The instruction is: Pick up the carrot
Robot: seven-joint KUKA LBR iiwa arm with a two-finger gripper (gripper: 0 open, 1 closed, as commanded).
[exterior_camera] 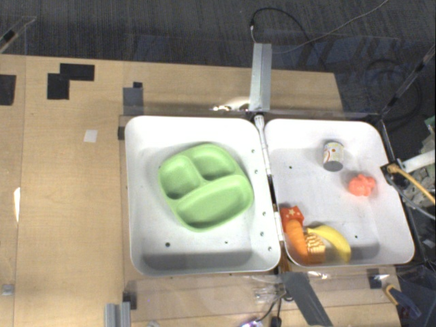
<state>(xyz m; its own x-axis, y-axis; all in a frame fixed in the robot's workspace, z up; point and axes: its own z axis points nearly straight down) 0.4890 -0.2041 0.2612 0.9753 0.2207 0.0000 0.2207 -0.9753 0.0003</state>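
Orange carrot (295,237) lies in right bin's (381,142) near-left corner.

Worktop (75,203): pale wood-grain surface, filling the left and centre of the view; far edge runs straight across below the floor. Black rectangular patches (70,78) near the far left corner; one small pale square tag (90,136) further in. Floor (136,12): dark grey ribbed carpet beyond the far edge. Black cable (320,27) looping across the carpet towards the upper right. Grey metal upright post (261,77) at the middle of the far edge. Small grey brackets (133,97) by the far left and near left. Lighting: even, soft, with a bright glint at the post's base.
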